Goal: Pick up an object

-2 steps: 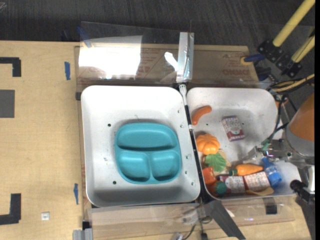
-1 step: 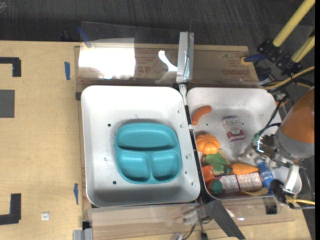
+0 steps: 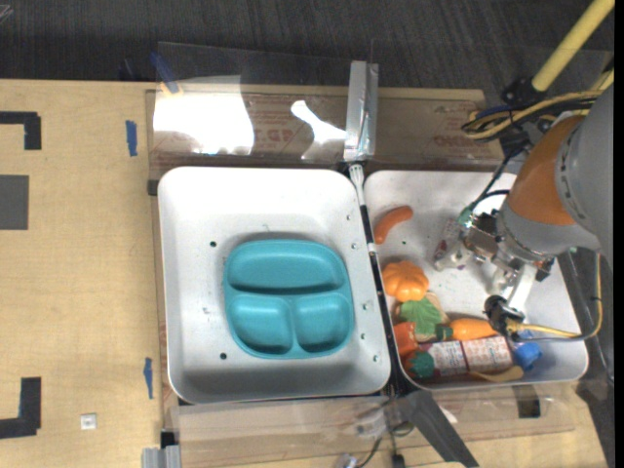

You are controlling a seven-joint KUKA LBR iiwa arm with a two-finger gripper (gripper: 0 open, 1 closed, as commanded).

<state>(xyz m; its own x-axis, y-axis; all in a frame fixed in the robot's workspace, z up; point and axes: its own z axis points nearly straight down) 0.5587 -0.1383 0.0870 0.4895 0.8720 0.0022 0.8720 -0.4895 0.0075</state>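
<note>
My gripper [image 3: 480,267] hangs low over the middle of the right bin [image 3: 565,359], reaching in from the grey arm with its orange band [image 3: 539,189]. The fingers [image 3: 449,252] stand apart, with bare white bin floor between them and nothing held. To its left lie a curved orange piece [image 3: 393,220] and an orange pumpkin [image 3: 405,281]. Below it are a green leafy toy [image 3: 421,315], an orange carrot [image 3: 474,330] and a bottle with a blue cap [image 3: 478,356] along the bin's front wall.
The left bin [image 3: 185,261] holds a teal divided plate [image 3: 288,295]. A metal divider post [image 3: 360,110] stands behind the gap between the bins. Yellow and black cables [image 3: 507,115] trail at the upper right, and a yellow cable [image 3: 556,333] lies by the bottle.
</note>
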